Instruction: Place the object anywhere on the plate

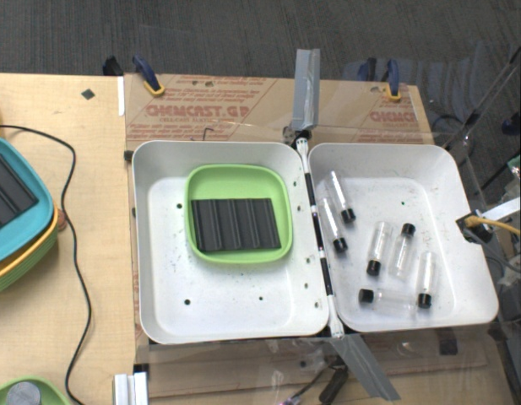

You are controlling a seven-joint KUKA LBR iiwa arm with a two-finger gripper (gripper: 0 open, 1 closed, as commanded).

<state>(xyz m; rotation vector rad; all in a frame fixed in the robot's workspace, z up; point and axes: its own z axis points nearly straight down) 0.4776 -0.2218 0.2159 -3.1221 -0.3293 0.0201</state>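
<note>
Plainly the job is not yet begun: the green plate [198, 194] in the left bin [152, 251] carries no object, just its dark ridged insert [236, 224]. Six clear tubes [377, 248] with black caps (any one would likely serve as the object) all lie loose on the floor of the right bin [457, 178], scattered from its far left to its near right. Picking, carrying and placing are all left.

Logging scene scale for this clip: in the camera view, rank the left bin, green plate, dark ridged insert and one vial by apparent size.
1. left bin
2. green plate
3. dark ridged insert
4. vial
The six vials look alike.
</note>
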